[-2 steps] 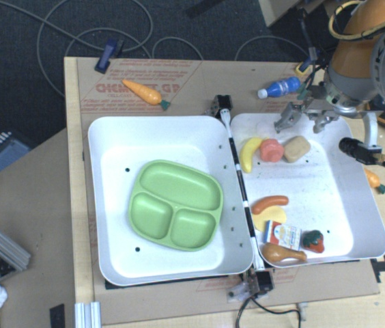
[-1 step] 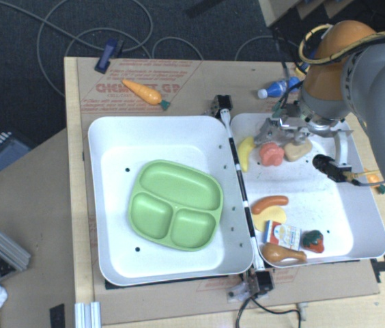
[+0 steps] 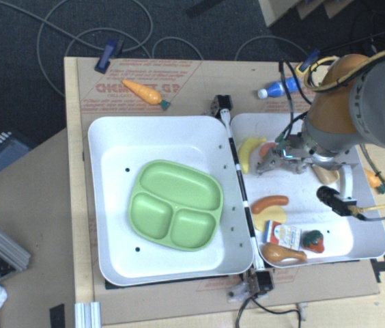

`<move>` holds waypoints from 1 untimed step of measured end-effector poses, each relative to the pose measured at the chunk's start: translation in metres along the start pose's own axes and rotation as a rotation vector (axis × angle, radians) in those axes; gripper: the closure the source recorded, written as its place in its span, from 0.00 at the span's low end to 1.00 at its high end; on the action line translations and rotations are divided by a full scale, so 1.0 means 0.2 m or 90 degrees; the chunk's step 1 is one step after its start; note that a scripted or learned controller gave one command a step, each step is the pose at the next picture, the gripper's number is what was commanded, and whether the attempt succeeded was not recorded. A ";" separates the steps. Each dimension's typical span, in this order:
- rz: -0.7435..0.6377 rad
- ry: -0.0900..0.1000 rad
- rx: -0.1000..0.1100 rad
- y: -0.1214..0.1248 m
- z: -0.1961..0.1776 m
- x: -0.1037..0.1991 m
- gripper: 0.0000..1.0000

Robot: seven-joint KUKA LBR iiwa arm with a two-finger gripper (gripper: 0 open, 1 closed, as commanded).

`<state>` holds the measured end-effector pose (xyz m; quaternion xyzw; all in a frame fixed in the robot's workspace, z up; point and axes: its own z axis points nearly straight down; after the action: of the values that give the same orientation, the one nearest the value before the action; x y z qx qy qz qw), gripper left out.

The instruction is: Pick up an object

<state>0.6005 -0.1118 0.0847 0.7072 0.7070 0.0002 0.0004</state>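
Observation:
My gripper (image 3: 272,158) is down in the right bin (image 3: 363,241), in its upper left part, with the grey and orange arm reaching in from the right. It sits right beside a yellow banana (image 3: 250,153), and a small red piece (image 3: 268,148) shows at its tip. Below it lie an orange-red sausage (image 3: 269,202), a yellow cheese wedge (image 3: 275,214), a small red and white carton (image 3: 283,234), a red and green fruit (image 3: 312,240) and a brown piece (image 3: 282,254). A tan slice (image 3: 325,175) lies under the wrist.
The left bin (image 3: 110,149) holds a green divided plate (image 3: 176,204). On the cardboard behind the bins lie a toy carrot (image 3: 145,91), a blue clip (image 3: 107,55) and a blue and white bottle (image 3: 278,89). A black clamp (image 3: 222,104) joins the bins.

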 end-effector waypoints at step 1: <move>-0.001 0.000 0.005 0.24 0.00 0.03 0.00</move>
<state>0.6480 -0.1048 0.0849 0.7066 0.7076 -0.0031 -0.0023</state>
